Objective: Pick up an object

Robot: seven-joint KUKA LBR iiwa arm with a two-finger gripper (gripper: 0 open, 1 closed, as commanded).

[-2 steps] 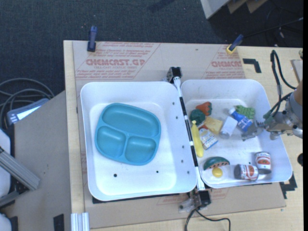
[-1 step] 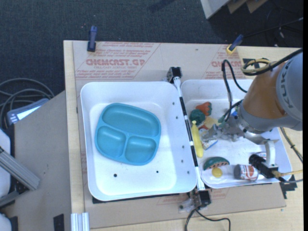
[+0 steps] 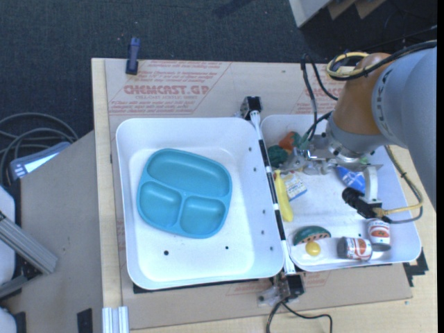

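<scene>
My gripper [image 3: 306, 159] hangs low over the back left part of the right bin [image 3: 402, 217], under the grey wrist with its orange band. Just left of it lie a green object [image 3: 278, 155] and an orange one [image 3: 287, 141]. A small white and blue packet [image 3: 297, 189] sits right below the gripper, beside a yellow stick [image 3: 283, 197] along the bin's left wall. I see nothing held between the fingers. A blue object [image 3: 353, 180] lies to the right of the gripper.
Two small cans [image 3: 356, 248] [image 3: 379, 232] and a green and yellow item [image 3: 310, 238] sit at the right bin's front. The left bin [image 3: 135, 137] holds a blue divided plate [image 3: 184, 193]. The bins' walls meet in a ridge [image 3: 269, 186] close to the gripper.
</scene>
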